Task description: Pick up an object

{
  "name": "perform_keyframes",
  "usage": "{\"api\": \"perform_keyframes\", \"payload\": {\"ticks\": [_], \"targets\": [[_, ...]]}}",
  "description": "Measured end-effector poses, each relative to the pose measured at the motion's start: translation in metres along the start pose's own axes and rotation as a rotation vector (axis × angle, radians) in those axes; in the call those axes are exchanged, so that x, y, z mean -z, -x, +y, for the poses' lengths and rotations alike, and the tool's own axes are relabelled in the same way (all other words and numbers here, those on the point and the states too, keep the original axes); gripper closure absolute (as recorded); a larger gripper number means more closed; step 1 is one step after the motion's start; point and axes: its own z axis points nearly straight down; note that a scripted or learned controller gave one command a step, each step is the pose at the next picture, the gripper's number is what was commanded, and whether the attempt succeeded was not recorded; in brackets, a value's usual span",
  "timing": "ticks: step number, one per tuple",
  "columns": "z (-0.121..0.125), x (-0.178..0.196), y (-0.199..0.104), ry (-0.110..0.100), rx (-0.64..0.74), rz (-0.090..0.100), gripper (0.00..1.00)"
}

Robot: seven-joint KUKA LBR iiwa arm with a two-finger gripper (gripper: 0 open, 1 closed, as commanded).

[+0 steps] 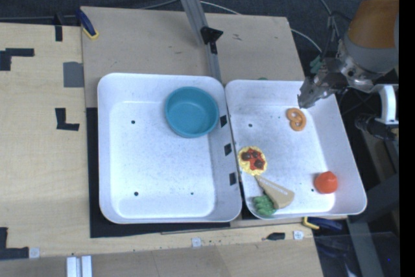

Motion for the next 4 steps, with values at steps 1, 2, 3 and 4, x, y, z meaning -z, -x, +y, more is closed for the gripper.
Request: {"api": "perform_keyframes", "payload": {"ticks": [1,2,3,4], "targets": [[0.015,-0.002,-0.049,-0.001,0.002,0.001,1.0],[0.018,-0.02,-0.098,-0.001,0.003,0.001,1.0],[0.024,-0.037,-0.149,-0.002,0.003,0.001,1.0],[0.02,-0.042,-0.201,-0.001,0.003,0.001,1.0]]}}
